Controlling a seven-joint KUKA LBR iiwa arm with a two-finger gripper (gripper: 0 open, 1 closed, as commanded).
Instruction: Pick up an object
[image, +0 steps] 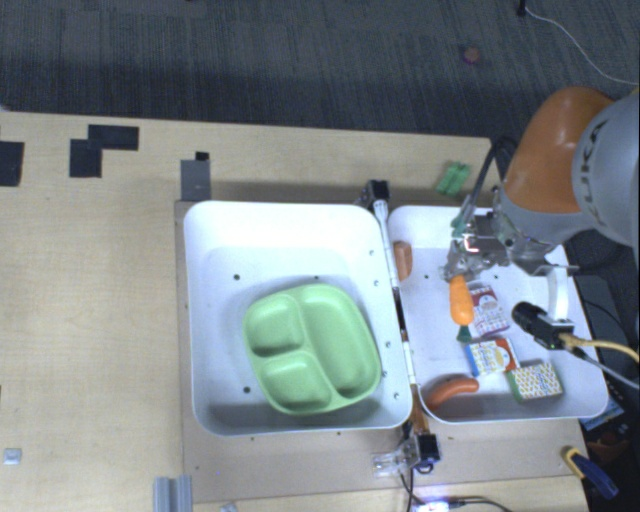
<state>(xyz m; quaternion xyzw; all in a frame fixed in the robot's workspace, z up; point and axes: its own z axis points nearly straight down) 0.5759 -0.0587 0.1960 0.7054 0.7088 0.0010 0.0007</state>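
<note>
Gripper (468, 258) above orange carrot (459, 300) — jaw state unclear, packets (489, 312) and sausage (453, 389) nearby, right bin (575, 400)

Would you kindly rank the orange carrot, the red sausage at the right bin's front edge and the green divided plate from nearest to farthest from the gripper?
Measured from the gripper, over the right bin's back part:
1. Orange carrot, just below it in the right bin.
2. Red sausage, at that bin's front edge.
3. Green divided plate, in the left bin.
</note>
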